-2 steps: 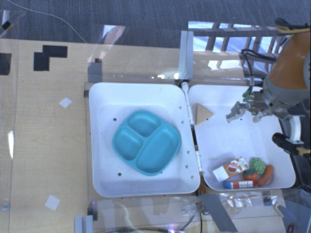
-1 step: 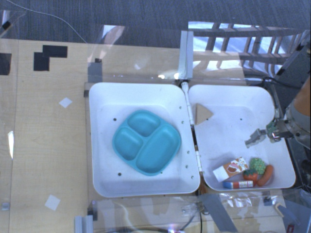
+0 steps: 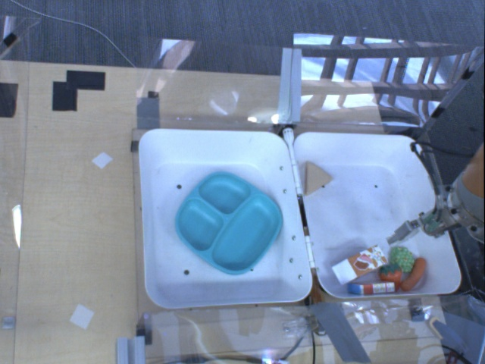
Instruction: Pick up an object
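Down in the right bin's (image 3: 364,169) near corner, a small heap is lying: a white carton (image 3: 366,262), a green toy vegetable (image 3: 403,258), an orange carrot-like piece (image 3: 415,274) and a blue-and-white tube (image 3: 371,287). Just above it the gripper (image 3: 413,230) is hanging with nothing visibly in it; whether it is spread or closed, I cannot tell. A blue divided plate (image 3: 229,222) is sitting in the left bin (image 3: 163,203).

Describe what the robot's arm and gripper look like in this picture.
At the right edge, the arm shows a bit of orange above the wrist. Below it the gripper is grey metal with a greenish tint at its base and a slim pale finger. A thin dark cable runs down beside it.
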Action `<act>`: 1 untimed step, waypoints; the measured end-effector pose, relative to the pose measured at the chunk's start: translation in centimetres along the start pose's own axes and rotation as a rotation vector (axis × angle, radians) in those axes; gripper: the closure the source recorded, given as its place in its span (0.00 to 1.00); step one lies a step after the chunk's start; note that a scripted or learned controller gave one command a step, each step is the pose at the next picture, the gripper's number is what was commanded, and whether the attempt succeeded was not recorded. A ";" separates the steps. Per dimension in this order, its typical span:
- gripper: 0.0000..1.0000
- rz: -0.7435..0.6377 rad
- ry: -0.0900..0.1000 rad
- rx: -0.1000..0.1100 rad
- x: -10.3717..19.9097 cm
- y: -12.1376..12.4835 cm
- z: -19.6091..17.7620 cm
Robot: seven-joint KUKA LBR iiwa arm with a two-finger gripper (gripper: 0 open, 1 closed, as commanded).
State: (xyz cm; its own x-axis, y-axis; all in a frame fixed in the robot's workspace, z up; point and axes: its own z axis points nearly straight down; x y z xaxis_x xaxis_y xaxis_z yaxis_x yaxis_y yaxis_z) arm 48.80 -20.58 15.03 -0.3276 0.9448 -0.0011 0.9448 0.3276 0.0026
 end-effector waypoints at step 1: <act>0.00 0.263 -0.002 -0.002 -4.4 13.8 -0.2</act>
State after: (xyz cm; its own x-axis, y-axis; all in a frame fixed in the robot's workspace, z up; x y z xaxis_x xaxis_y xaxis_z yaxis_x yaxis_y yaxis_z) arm 63.27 -20.26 15.30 -0.0708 0.9975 -0.0020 0.9975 0.0708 0.0050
